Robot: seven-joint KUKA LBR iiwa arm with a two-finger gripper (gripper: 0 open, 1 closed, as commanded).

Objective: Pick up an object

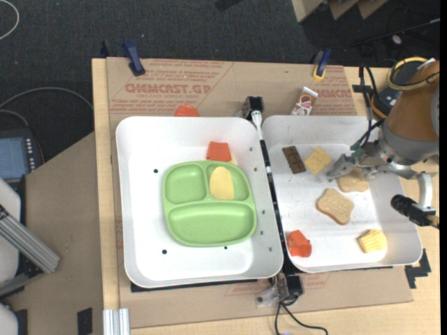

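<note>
Starting at the left, we see the left bin (140, 187) holding a green divided plate (208, 204), sitting roughly in the bin's middle. In the plate's far right compartment lies a pale yellow piece (222, 183); we can't tell what food it copies. Just beyond the plate's far rim, an orange-red block (218, 151) rests on the bin floor, close to the plate, though we cannot tell if they touch.

Moving right, we cross the dark seam between the bins and enter the right bin (335, 258). Near its near left corner sits a red-orange chunk (299, 243). Farther back, a brown chocolate-like bar (294, 159) lies at a slant, and just beside it on the right a tan cracker-like square (318, 161). In the middle of the bin we have a toast-coloured bread slice (334, 206), well apart from the red chunk. Toward the near right corner sits a yellow block (372, 241).

Now the arm: the gripper (343, 169) comes in from the right, low over the bin's far right part, above a tan cookie-like piece (354, 183) that peeks out just below it. We cannot tell how the gripper is set, nor whether anything is caught in it.

Outside the bins, on the far side, a small red-and-white carton (304, 102) lies on the board.
</note>
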